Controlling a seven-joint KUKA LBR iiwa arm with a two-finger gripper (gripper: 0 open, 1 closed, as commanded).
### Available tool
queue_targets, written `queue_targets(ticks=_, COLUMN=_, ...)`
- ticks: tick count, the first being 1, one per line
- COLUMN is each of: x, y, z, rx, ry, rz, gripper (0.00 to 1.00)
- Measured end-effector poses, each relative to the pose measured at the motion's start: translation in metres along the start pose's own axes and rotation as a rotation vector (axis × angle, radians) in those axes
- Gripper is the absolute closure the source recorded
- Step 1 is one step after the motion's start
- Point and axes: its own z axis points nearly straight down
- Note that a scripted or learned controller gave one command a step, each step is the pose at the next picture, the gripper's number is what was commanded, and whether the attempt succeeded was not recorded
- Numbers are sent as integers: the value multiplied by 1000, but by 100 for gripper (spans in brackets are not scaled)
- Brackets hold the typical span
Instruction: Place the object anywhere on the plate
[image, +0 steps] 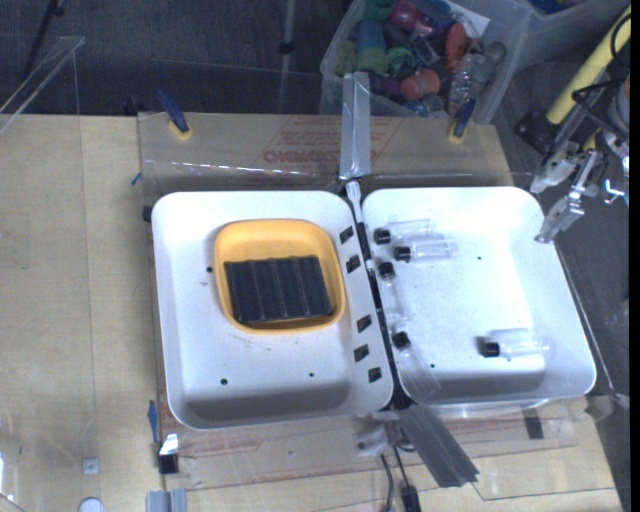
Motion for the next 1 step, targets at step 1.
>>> queue_targets(ticks=1, x=2, y=-2, z=5, rx=-1, ry=1, rz=13, gripper=0)
